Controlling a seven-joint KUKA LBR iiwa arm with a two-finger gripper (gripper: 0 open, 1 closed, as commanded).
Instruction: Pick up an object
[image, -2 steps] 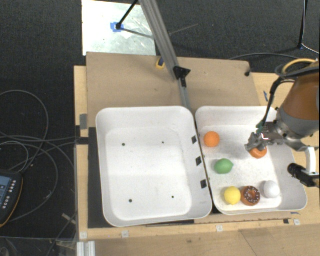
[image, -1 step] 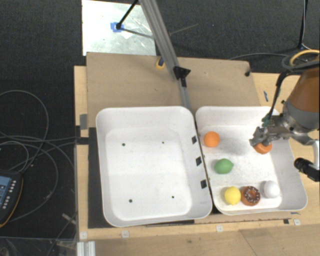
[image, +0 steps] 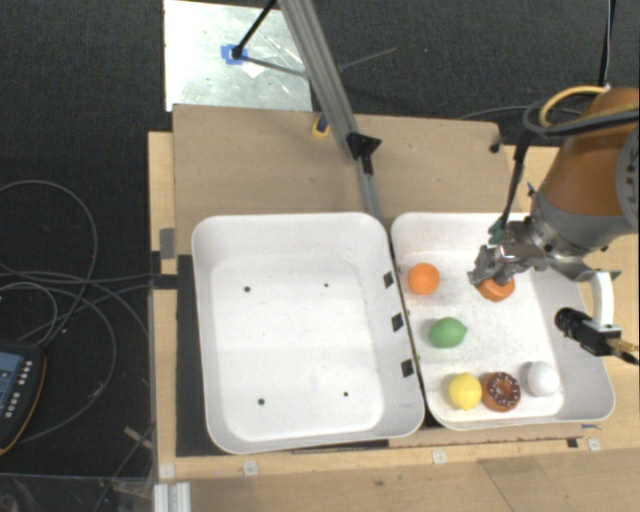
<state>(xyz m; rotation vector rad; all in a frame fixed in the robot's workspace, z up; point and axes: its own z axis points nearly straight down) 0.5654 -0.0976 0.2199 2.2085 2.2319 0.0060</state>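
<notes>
Camera view: we see all objects in right bin (image: 590, 395), loose and spread apart, so each is reachable from above. Hand (image: 497, 268) sits low over orange-red piece (image: 497, 290), touching or just above; we judge this the target. We cannot tell grip state. Arm (image: 590, 190) enters from right, wrist angled down-left. Orange ball (image: 424, 278) near, untouched.

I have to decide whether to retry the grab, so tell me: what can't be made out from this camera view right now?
- Claw: open or shut cannot be judged; its own body covers it from above.
- Orange-red object under the claw: partly covered, so shape and any grip on it are unclear.
- Brown round object: too small to identify.
- Arm: cut off by the right edge.
</notes>
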